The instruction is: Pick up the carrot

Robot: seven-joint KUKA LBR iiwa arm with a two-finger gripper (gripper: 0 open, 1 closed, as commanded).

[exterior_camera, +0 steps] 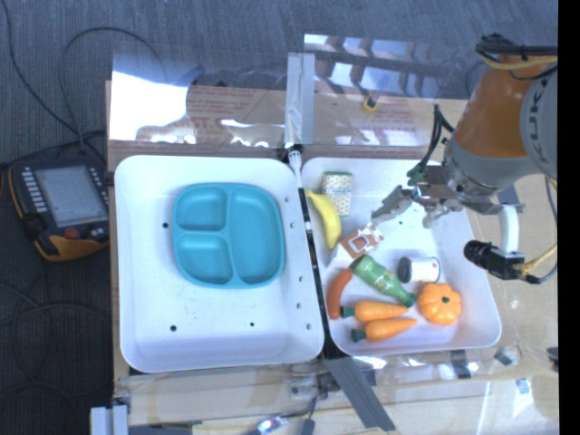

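Observation:
Two orange carrots with green tops lie side by side near the front of the right bin (480, 270), one (381, 311) just above the other (388, 328). A third, redder carrot-like piece (337, 293) lies at the bin's left wall. My gripper (415, 208) hangs over the back middle of the right bin, well behind the carrots. It is open, with its fingers (390, 204) spread and nothing between them.
The right bin also holds a banana (325, 217), a cream box (337, 186), a small orange-white packet (365, 240), a green bottle (382, 279), a white cylinder (420, 269) and an orange pumpkin (439, 304). A blue divided plate (227, 234) sits in the left bin (145, 333).

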